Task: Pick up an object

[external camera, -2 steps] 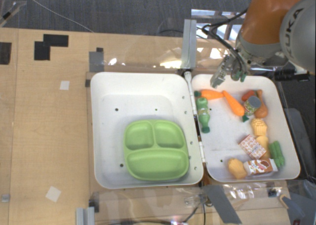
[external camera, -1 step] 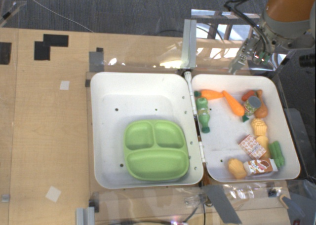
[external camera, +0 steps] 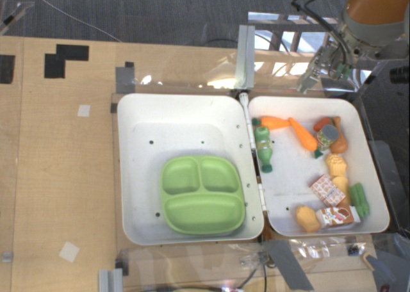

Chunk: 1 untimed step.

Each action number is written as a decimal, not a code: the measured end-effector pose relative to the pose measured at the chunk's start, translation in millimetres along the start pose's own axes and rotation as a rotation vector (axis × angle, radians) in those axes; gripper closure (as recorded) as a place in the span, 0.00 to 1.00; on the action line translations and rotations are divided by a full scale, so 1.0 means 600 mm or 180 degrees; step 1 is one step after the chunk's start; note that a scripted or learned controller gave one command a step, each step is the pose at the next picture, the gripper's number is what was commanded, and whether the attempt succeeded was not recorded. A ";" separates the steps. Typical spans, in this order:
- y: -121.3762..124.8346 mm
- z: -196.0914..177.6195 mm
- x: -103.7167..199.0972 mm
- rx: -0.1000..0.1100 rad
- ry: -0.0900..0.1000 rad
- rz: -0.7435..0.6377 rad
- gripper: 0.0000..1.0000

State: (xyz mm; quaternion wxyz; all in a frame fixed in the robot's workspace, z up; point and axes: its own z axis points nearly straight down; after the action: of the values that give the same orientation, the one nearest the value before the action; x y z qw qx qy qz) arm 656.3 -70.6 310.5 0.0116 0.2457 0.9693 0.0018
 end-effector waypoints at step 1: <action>0.027 0.068 0.112 0.0025 0.0056 0.0311 1.00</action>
State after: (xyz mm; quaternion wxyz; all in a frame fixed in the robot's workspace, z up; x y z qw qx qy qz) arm 606.3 -24.3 268.5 0.0021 0.2928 0.9562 0.0007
